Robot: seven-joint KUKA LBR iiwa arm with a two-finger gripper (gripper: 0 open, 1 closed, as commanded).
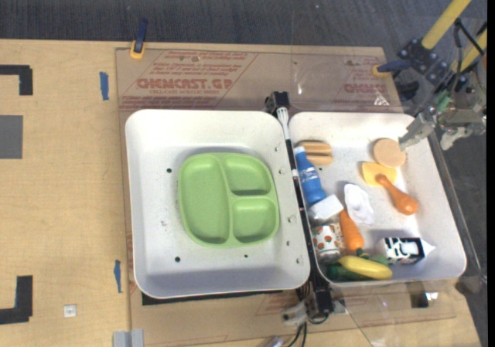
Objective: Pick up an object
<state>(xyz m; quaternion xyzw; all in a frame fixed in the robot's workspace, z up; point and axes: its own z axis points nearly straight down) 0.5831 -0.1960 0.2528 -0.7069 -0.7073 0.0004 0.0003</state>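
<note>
The right bin [448, 206] holds the loose objects. A round tan cookie [389, 152] lies near its far right corner, with a yellow piece [377, 176] and an orange drumstick [403, 199] just in front of it. A blue bottle [311, 182] lies along the left wall, below a bun [315, 152]. Toward the front are a white crumpled item [358, 202], a carrot [350, 232], a spotted can [329, 239], a banana [365, 267] and a black-and-white carton [404, 248]. My gripper [411, 134] hangs at the bin's far right rim, right next to the cookie, with nothing seen held.
The left bin [155, 183] carries a green divided plate [229, 199]. A black divider strip [290, 175] runs between the bins. Cables and a yellow bar [456, 5] crowd the upper right beside the arm [456, 110]. Brown board surrounds the bins.
</note>
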